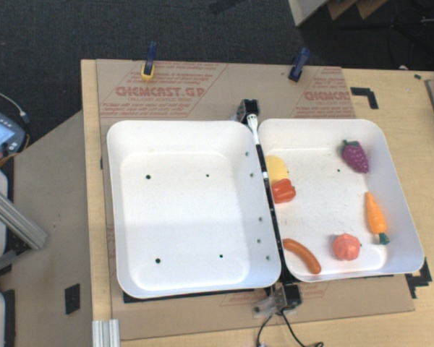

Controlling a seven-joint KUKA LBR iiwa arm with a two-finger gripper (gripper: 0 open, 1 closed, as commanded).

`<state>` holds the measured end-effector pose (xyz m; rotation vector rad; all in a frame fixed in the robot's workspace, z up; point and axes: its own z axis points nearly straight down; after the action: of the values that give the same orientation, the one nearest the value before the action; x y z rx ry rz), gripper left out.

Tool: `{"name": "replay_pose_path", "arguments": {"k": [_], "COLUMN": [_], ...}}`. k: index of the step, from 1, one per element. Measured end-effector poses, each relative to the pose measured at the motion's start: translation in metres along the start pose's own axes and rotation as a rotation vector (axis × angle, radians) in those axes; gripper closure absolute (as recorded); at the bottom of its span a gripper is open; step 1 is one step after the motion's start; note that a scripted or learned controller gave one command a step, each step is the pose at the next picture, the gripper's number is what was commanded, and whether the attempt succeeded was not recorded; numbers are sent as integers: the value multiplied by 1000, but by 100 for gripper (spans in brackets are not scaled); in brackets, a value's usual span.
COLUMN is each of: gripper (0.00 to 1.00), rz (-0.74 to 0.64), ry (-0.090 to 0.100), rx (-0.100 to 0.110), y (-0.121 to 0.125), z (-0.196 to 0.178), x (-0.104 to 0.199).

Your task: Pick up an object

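**Toy food waiting in the right bin**

Five small plastic toy foods are lying in the right-hand white bin (398, 215). Taking its dividing wall as landmark: a yellow block (276, 168) and red pepper-like piece (283, 191) are touching each other right against it, an orange-red sausage (301, 255) is sitting near it at the front, a pink strawberry-like piece (346, 246) and an orange carrot (375, 215) farther off, purple grapes (355, 155) farthest back. They are probably light, stiff and slick; the carrot looks easiest, taken across its middle. I cannot tell the gripper's state.
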<state>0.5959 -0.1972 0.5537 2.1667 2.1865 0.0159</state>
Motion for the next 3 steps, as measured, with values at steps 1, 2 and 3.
{"name": "replay_pose_path", "arguments": {"k": [1, 2, 3], "gripper": [100, 100, 100], "rz": [-1, -1, -1], "ry": [-4, -8, -12], "rx": [-5, -11, -17], "y": [1, 2, 3], "z": [-11, -22, -33], "x": [0, -1, -1]}}
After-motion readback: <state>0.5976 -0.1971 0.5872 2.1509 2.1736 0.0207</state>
